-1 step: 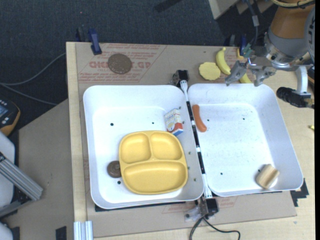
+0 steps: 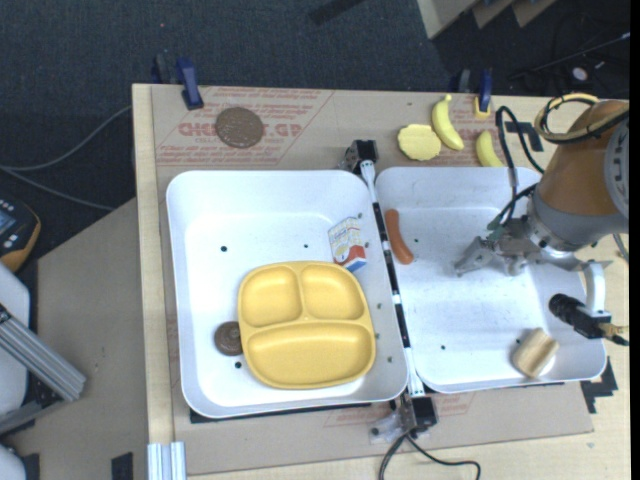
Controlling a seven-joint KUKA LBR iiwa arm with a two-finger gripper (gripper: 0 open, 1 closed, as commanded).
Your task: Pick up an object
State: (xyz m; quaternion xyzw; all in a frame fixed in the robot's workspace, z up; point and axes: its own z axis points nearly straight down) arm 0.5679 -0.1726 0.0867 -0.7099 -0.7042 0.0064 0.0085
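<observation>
Fingers (image 2: 478, 258) look spread and pinch nothing, so no pick yet: sausage (image 2: 399, 236) lies beyond them, bread (image 2: 533, 352) behind.

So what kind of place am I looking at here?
Probably a robotics lab test bench: two shallow white bins sit on a board held by blue clamps, a grey arm with an orange band reaches in, and toy food like the yellow divided plate lies about.

A robotics lab: a grey industrial arm with an orange band (image 2: 585, 183) reaches over two shallow white plastic bins (image 2: 190, 268) clamped to a wooden bench (image 2: 290, 118), with loose black cables (image 2: 60, 158) across dark carpet (image 2: 250, 28).
</observation>
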